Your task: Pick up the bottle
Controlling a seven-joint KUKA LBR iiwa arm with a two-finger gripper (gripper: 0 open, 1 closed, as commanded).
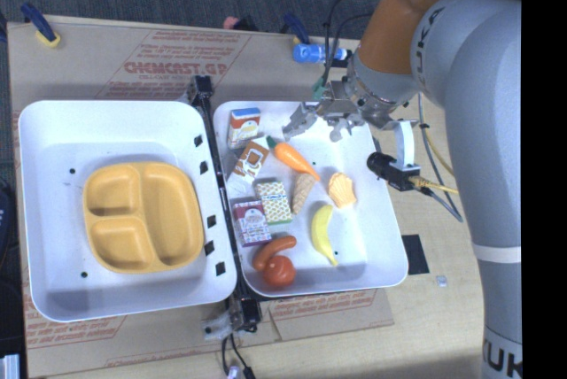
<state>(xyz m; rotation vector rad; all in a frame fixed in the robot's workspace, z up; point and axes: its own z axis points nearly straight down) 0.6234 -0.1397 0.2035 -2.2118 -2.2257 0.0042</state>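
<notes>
Camera view showed my gripper [317, 127] hanging just past the leafy end of the carrot [295, 158], over the far part of the right bin [379, 222]. Its jaws were spread apart with nothing between them, and as far as I could judge it touched nothing.

No item in the bin read plainly as a bottle. My best guess was the small white container with a blue top and an orange label [244, 125]. It sat near the carrot's leafy end, on the side toward the yellow tray [142, 213], with a brown-and-white carton [252, 158] just beside it. From my gripper it lay sideways, away from my arm and about level with the carrot's green tip. Its long axis seemed to run roughly across the carrot's line, though I couldn't tell whether it stood or lay flat.

I judged the coming move to be a short sideways shift before any descent. The crowding carton looked like the main risk to a clean grasp.
</notes>
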